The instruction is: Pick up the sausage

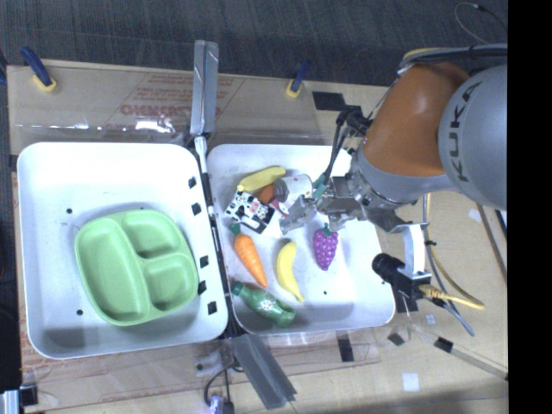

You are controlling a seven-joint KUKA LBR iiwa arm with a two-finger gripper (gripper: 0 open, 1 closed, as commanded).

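The sausage (266, 193) is a small reddish-brown piece in the upper left of the right bin (366, 304). It lies between a yellow banana (261, 178) and a black-and-white box (250, 210), partly hidden by them. My gripper (296, 205) hangs low over the bin just right of the sausage, close to it. Whether it touches the sausage is unclear.
Also in the right bin are purple grapes (325, 247), a second banana (287, 270), a carrot (251, 259) and a green bottle (265, 304). The left bin (43, 188) holds a green divided plate (138, 266). The arm's bulk covers the right bin's upper right corner.
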